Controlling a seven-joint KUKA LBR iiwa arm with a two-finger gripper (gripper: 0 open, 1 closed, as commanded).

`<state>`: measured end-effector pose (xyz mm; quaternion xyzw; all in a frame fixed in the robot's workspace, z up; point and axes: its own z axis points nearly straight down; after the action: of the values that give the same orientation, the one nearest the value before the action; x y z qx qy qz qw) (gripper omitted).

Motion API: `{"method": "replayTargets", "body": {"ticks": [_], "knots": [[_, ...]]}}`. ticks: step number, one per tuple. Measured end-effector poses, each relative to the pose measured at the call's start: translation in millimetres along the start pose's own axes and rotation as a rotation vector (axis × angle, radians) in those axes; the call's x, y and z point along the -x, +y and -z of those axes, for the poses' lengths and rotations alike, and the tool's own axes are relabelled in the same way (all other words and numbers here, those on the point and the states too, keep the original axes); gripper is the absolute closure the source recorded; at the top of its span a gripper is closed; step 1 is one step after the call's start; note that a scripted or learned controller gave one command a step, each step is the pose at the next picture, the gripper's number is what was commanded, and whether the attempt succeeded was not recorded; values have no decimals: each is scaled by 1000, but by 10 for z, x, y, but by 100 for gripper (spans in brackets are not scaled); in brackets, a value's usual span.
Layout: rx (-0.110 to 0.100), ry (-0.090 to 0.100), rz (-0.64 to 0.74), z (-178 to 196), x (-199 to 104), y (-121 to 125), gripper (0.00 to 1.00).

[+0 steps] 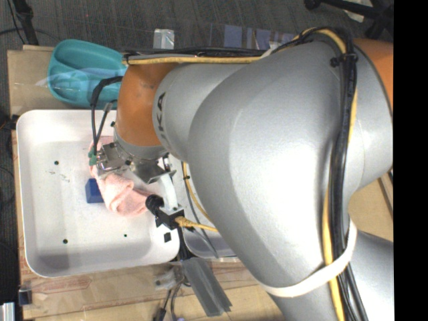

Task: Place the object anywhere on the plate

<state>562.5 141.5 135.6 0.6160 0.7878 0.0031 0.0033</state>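
Pink soft object (124, 194), cloth-like and rumpled, is found lying on the floor of the left white bin (47, 246), toward that bin's right wall and roughly midway between its far and near edges. Its upper part is covered by the wrist hardware of the arm. A small blue block (93, 192) is seen touching or just beside the pink object's left edge, also on the bin floor.

Gripper (107, 158): seen from above as a metal assembly directly over the pink object's upper end; whether anything is grasped cannot be told, since its working end is hidden beneath its own body.

Arm (267, 146): grey, very large in the view, entering from the right and covering the bench's right side; an orange band (137, 109) sits just above the wrist. Black and yellow cables (221, 57) are run along its upper edge, with further cabling down its right flank.

Teal plastic item (80, 69): set on the bench beyond the left bin's far edge, near the bench's far left corner.

Wooden bench (100, 283): visible along the near and left edges of the bin.
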Motion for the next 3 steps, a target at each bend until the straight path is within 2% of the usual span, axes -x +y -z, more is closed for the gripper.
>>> {"method": "replayTargets", "body": {"ticks": [1,2,3], "knots": [[-12,1,-6,269,106,-435,100],[-14,2,-4,575,-473,-242,100],[-11,1,66,1512,-80,-84,100]]}}
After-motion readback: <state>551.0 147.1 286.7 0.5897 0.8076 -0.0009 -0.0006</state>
